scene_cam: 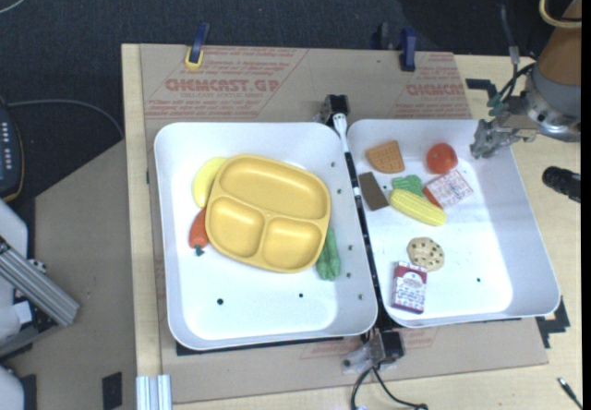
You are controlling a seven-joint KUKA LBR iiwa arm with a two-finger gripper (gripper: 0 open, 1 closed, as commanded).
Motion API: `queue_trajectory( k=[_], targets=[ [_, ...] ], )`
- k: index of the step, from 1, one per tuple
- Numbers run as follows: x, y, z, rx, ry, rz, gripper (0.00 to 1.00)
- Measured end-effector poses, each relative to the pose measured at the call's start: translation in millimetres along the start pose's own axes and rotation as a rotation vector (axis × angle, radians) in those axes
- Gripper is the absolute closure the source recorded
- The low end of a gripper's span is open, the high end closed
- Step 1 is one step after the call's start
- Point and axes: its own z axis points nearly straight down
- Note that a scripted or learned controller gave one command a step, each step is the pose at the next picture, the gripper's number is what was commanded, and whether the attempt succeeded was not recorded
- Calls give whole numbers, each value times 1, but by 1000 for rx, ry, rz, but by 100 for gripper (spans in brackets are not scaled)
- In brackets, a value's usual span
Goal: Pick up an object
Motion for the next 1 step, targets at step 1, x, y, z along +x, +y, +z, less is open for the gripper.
queue_trajectory(
  k=[1],
  targets=[
    [-1,2,-55,0,0,0,100]
  ],
)
